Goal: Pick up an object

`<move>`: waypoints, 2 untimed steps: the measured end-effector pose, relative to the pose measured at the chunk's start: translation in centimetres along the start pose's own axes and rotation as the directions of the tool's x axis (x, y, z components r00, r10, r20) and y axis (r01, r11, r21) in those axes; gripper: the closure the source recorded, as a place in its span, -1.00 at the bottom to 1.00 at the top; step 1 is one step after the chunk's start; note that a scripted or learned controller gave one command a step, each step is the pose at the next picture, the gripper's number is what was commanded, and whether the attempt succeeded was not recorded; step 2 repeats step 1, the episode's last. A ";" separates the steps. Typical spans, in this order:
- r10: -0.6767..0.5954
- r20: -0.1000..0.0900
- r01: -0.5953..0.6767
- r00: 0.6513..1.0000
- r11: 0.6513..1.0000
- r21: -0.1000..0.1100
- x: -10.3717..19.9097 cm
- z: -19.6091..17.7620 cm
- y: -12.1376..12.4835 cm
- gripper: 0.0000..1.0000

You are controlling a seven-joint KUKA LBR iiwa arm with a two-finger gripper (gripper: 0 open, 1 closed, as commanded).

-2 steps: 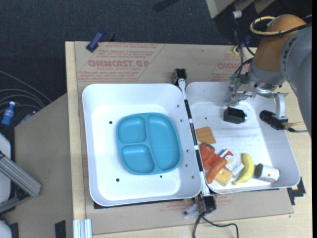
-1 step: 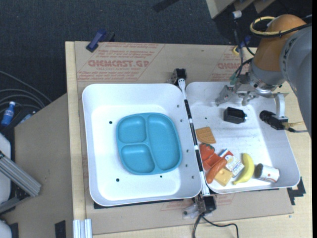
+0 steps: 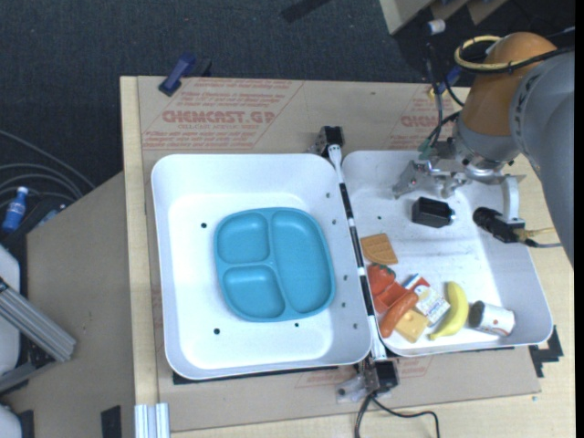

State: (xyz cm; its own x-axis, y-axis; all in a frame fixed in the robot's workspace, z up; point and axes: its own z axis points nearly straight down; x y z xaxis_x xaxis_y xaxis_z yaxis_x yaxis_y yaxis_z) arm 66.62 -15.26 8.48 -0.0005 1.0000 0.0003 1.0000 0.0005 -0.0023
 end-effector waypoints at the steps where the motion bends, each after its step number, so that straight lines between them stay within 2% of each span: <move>1: 0.000 0.000 0.000 1.000 1.000 -0.001 -0.1 0.0 0.0 -1.00; 2: 0.000 0.000 0.000 1.000 1.000 -0.001 -0.1 0.0 0.0 -1.00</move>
